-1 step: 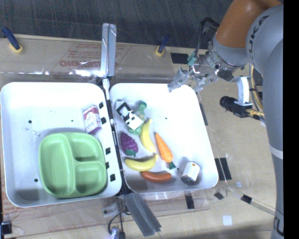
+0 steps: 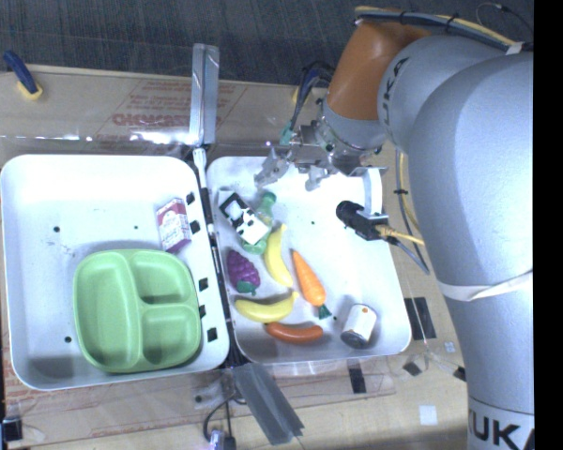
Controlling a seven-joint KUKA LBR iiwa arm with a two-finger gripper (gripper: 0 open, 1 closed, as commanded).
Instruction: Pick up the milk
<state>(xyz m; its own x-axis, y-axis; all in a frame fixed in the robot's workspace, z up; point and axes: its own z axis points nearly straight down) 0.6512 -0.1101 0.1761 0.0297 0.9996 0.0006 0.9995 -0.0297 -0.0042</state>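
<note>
One slip threatens: my gripper (image 2: 286,169), its closure unclear to me, hovers just above the milk carton (image 2: 251,225), and crowding bananas (image 2: 274,254) could foul the grasp.

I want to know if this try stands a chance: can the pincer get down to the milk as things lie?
Probably yes. The pincer hangs just above the milk in the right bin, with nothing over the carton; the banana beside it crowds one side.

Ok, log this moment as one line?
tool: above right bin's far end | milk: lying in right bin, ungrasped | left bin: green tray
</note>
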